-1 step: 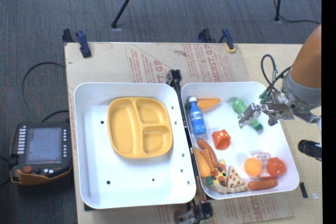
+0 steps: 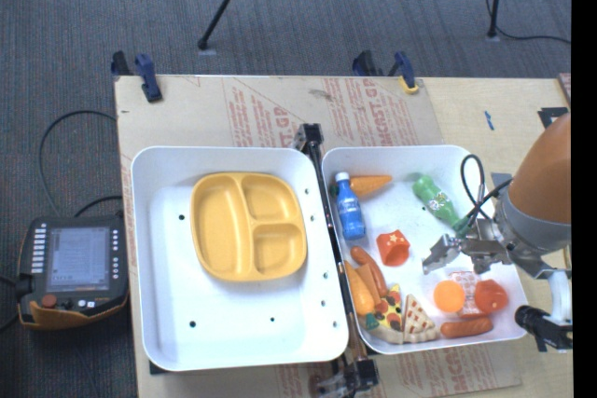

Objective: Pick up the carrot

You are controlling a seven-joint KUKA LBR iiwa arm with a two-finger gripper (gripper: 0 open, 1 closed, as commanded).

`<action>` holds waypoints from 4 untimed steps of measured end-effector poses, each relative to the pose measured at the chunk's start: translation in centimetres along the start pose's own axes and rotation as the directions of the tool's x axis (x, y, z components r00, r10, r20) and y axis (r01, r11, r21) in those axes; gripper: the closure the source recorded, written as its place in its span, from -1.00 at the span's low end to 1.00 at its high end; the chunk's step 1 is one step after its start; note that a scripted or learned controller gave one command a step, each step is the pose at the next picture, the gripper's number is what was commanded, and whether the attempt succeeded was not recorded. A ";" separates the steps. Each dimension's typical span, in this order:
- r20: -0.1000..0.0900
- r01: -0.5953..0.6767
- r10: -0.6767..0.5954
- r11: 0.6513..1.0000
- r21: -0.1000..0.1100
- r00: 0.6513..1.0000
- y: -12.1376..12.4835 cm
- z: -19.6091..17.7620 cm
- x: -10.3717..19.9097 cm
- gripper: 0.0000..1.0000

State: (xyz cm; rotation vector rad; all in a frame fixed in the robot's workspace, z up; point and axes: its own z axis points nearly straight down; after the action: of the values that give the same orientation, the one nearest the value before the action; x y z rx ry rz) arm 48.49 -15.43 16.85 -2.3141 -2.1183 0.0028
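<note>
Carrot (image 2: 371, 185) lies at the far edge of the right bin (image 2: 438, 150), its tip pointing right, just beside the cap of a blue bottle (image 2: 350, 208) and apart from the rest of the toy food. That spot looks handy — nothing rests on it, so a grasp from above should meet little clutter, though the bin wall close behind leaves scant room on that side.

The gripper (image 2: 446, 253) hangs low over the middle of the same bin, well short of the carrot, with its fingers (image 2: 435, 258) spread and nothing between them. It sits between a red block (image 2: 393, 247) and an orange ball (image 2: 450, 295), with a tomato (image 2: 491, 296) and a sausage (image 2: 464, 327) nearer the front wall. A green bottle (image 2: 436, 198) lies behind it. To my eye the arm must travel toward the far left corner before closing.

The left bin (image 2: 159, 200) holds only a yellow tray (image 2: 249, 226), likely a drop-off spot. Both bins rest on a cardboard-covered counter (image 2: 233, 107), clamped at the back — blue clamps (image 2: 146, 75) grip its far edge. Grey carpet surrounds it, with stand legs beyond and a pendant (image 2: 73, 270) on the floor at left.
</note>
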 end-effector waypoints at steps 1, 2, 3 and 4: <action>0.002 0.197 -0.197 0.980 -0.009 0.980 -0.3 7.9 -4.4 -1.00; -0.014 0.196 -0.196 0.981 -0.008 0.980 -0.2 6.9 -3.7 1.00; 0.000 -0.152 0.152 0.988 -0.002 0.988 -0.8 -2.9 -0.8 1.00; 0.000 -0.109 0.109 0.994 -0.004 0.994 -1.3 -13.0 4.3 1.00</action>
State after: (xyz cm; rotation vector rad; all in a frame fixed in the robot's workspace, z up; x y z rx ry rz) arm 47.65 -11.09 29.89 -2.4284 -1.9912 0.0000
